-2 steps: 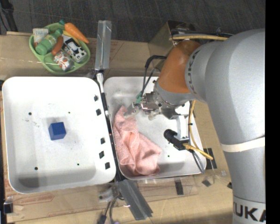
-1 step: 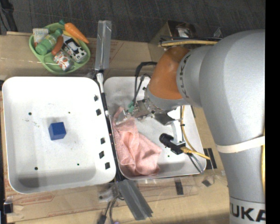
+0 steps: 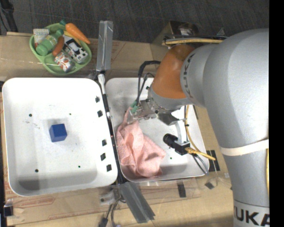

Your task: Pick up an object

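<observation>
Claw: low in right bin, at top edge of pink cloth; opening cannot be told | cloth lies flat on bin floor | progress: nothing lifted, grasp and raise remain

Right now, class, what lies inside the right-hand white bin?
A crumpled pink cloth lies in the right bin, with the hand at its top edge. The arm covers the bin's right side.
</observation>
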### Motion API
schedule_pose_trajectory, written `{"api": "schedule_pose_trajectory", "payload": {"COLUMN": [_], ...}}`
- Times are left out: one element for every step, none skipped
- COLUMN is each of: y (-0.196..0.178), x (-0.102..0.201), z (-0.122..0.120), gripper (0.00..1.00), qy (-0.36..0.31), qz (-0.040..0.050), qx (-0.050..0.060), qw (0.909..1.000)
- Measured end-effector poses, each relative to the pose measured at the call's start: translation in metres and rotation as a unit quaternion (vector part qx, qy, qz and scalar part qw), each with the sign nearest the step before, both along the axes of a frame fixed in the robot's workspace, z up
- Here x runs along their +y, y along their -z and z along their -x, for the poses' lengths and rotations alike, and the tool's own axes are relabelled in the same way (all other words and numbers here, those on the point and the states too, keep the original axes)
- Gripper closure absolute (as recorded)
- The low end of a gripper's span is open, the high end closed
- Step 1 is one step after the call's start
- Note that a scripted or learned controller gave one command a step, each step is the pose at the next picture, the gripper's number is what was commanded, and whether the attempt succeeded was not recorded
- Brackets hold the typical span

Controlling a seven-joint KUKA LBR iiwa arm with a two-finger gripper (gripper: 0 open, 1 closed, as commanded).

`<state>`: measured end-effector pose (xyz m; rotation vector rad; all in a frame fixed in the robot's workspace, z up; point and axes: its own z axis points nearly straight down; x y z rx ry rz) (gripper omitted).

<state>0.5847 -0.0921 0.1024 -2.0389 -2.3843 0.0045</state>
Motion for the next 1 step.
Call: {"api": "schedule_pose_trajectory", "payload": {"y": [-0.0898], "x": [0.0606], "z": [-0.0176], "gripper": [1.0], "qy": [0.047], "qz": [0.0008], "qx": [-0.001], "qw": [0.9989]}}
